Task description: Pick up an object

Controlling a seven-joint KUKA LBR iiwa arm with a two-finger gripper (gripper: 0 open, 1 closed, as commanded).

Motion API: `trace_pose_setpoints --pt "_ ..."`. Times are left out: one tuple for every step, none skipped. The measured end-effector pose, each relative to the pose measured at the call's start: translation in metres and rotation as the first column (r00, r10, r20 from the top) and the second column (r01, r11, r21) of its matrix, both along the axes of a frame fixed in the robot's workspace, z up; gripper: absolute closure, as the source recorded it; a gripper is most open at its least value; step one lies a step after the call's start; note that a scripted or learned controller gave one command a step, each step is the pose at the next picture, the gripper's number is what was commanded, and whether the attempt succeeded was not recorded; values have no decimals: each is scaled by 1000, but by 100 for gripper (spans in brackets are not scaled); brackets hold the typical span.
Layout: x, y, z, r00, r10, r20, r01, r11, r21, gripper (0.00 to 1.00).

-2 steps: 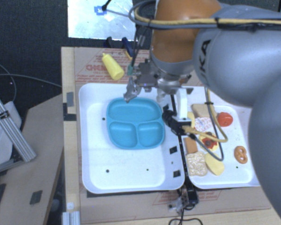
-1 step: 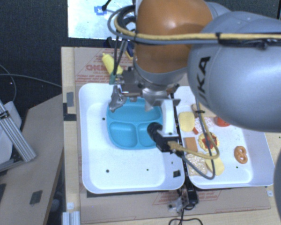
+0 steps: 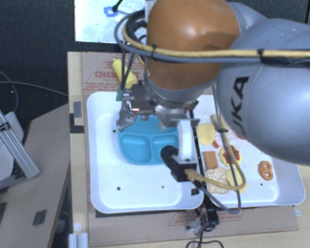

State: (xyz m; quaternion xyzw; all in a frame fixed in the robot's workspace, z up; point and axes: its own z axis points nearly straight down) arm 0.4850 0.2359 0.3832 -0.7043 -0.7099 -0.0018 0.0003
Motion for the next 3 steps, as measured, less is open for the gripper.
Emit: trace_pose_setpoints --pt "1 -16 -97 1000 -9 -9 9 1000 -6 0" --pt "-1 -12 -203 1000 -8 -12 8 1000 -7 0" --pt "20 -51 -48 1000 -11 15 11 1000 3 0"
